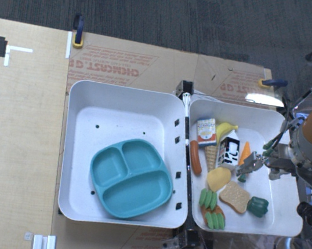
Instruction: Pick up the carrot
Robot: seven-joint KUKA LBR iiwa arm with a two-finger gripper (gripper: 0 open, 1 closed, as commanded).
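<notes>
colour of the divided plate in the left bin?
Teal blue: the three-compartment plastic plate lies in the left white bin, clearest in the camera view.

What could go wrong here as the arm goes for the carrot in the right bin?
The carrot lies tight against the black and white carton, so the gripper may close on the carton or knock it instead. The carrot is slim and tilted, so it could slip out. The yellow chip-shaped piece and the bread slice sit just below and could get shoved.

Bright even overhead light, soft shadows, slightly soft focus throughout.
</notes>
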